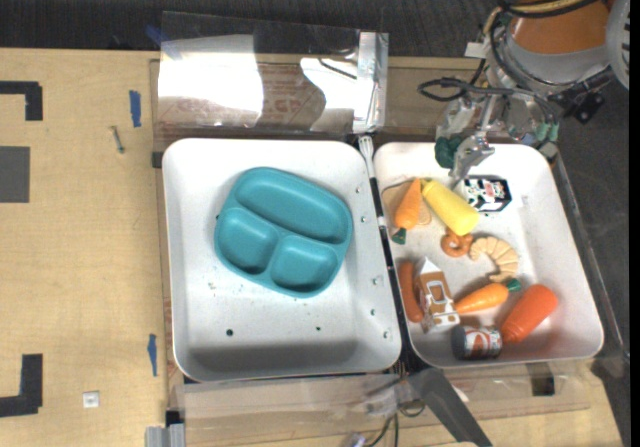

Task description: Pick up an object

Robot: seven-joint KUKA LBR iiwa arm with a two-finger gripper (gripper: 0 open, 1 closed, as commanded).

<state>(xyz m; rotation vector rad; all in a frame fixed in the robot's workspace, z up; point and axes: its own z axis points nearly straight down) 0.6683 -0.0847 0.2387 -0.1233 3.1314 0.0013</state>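
My gripper [466, 155] hangs over the back edge of the right bin [575, 265], its two fingers apart with nothing between them. Just below it lie a yellow banana-shaped toy [450, 207] and a small black-and-white packet [487, 192]. An orange piece [408, 203] lies to the banana's left. Further forward are a tan croissant [498, 253], a small carrot [483, 297], a larger orange vegetable [528, 312], a can [477, 342], a red sausage [408, 290] and a white-brown toy [437, 297].
The left bin [200, 315] holds a teal divided plate [283, 228]. A clear plastic sheet [270, 85] lies behind the left bin. Cables [450, 90] hang near the wrist, behind the right bin.
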